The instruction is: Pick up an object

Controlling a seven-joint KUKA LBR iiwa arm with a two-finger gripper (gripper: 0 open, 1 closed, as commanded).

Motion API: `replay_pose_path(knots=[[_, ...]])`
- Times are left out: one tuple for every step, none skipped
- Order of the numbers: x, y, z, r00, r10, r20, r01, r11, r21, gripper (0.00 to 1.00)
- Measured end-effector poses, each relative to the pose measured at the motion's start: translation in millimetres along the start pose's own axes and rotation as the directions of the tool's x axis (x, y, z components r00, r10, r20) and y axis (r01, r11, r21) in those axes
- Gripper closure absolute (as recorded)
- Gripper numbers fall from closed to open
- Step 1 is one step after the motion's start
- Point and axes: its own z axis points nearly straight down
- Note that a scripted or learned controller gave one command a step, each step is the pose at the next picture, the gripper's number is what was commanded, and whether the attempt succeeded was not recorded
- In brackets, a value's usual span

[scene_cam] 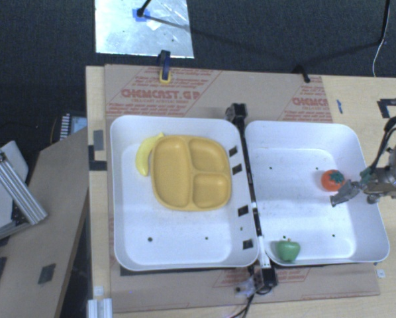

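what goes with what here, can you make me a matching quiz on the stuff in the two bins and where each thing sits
Things:
1. yellow divided plate
2. banana
3. green apple
4. orange tomato

Places:
A. right bin, near its front left corner
B. middle of the left bin
C. right bin, close to the gripper
D. left bin, partly tucked under the plate's left edge

Pairs: 1-B, 2-D, 3-A, 4-C
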Motion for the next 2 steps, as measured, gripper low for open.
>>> replay_pose_path(knots=[[0.5, 3.0, -5.6, 1.0, -0.004, 0.003, 0.004, 1.0, -0.011, 0.0], [-4.2, 2.1, 37.4, 1.0, -0.001, 0.001, 0.001, 1.0, -0.008, 0.0]])
